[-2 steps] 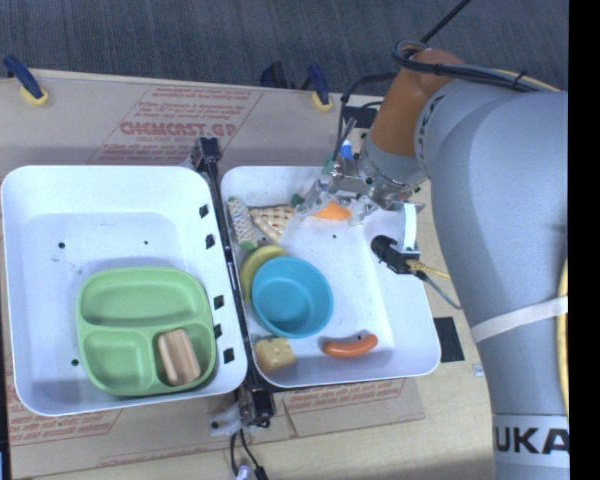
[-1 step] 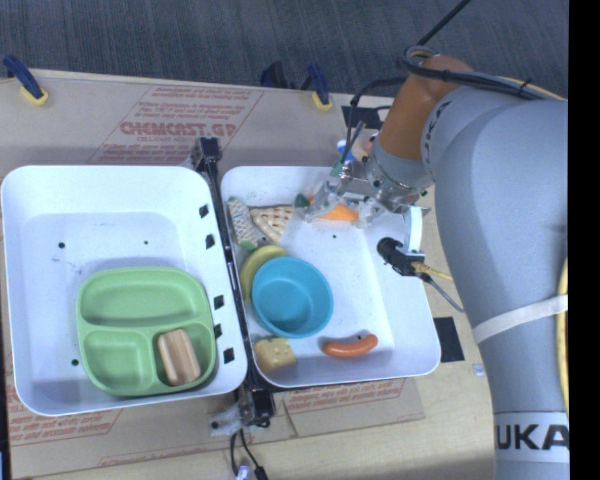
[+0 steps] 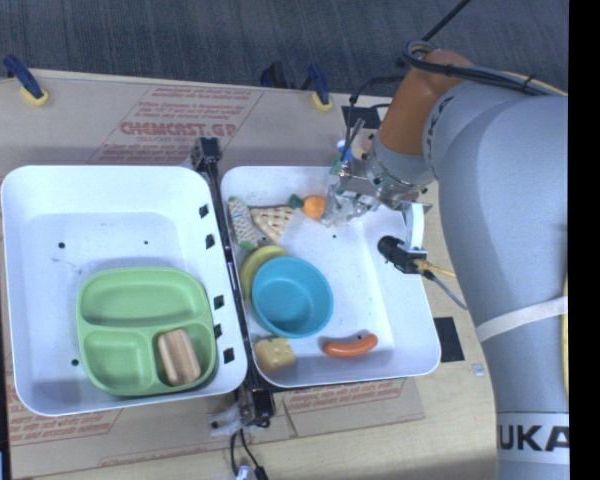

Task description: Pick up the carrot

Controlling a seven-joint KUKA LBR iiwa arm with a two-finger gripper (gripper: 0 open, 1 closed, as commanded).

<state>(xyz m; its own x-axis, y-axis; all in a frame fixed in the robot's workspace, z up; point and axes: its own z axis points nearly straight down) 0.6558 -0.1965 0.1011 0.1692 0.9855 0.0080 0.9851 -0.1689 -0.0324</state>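
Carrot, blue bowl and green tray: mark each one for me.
carrot (image 3: pixel 313 207), camera view, on its orange body in the right bin's far part
blue bowl (image 3: pixel 291 297), camera view, on its inner floor
green tray (image 3: pixel 140 303), camera view, on its bare upper compartment

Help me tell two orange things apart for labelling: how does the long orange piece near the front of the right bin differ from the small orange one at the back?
The carrot is long and tapered; the orange ball is small and round. The carrot lies near the front wall, right of the blue bowl; the ball sits at the back beside the gripper. The carrot looks redder. Both lie in the right bin.
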